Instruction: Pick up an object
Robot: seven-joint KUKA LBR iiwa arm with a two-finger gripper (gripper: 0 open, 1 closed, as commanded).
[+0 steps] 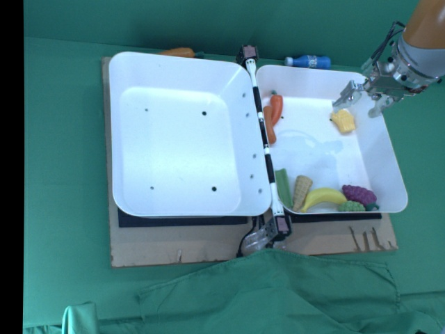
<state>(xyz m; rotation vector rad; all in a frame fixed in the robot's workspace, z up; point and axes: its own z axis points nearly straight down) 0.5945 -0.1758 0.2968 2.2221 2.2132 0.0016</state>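
My gripper [361, 102] hovers over the far right corner of the right bin [391, 165], open, with nothing between its fingers. A small yellow piece [343, 120] lies on the bin floor just below and left of the left fingertip [345, 95]. Two orange carrots [276, 107] lie by the bin's left wall. Along the near wall sit a green cucumber [283, 188], a waffle cone [302, 190], a banana [322, 198] and purple grapes [359, 194].
The left bin [118, 124] lies beside the right one, joined by a black-and-white divider bar [261, 131]. Behind the bins lie a blue bottle [309, 62] and an orange carrot [177, 52]. Green cloth [278, 291] bunches up at the front.
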